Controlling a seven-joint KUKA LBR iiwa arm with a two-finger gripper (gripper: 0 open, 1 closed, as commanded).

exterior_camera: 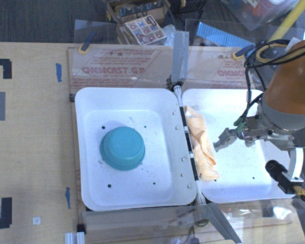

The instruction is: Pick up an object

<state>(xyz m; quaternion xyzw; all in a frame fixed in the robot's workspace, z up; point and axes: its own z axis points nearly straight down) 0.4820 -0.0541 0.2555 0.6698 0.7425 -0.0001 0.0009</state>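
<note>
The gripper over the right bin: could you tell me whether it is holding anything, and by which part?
Nothing is held. The gripper hangs open beside the orange cloth, not touching it.

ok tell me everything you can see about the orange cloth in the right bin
The orange cloth is a pale orange, soft-looking piece of fabric, crumpled and folded into a long strip. It lies flat in the right bin, running along that bin's left wall from near the top corner down toward the bottom edge, widest in its lower half. It rests on the bin floor and against the left wall. The gripper hangs just to its right; whether they touch cannot be told.
</note>
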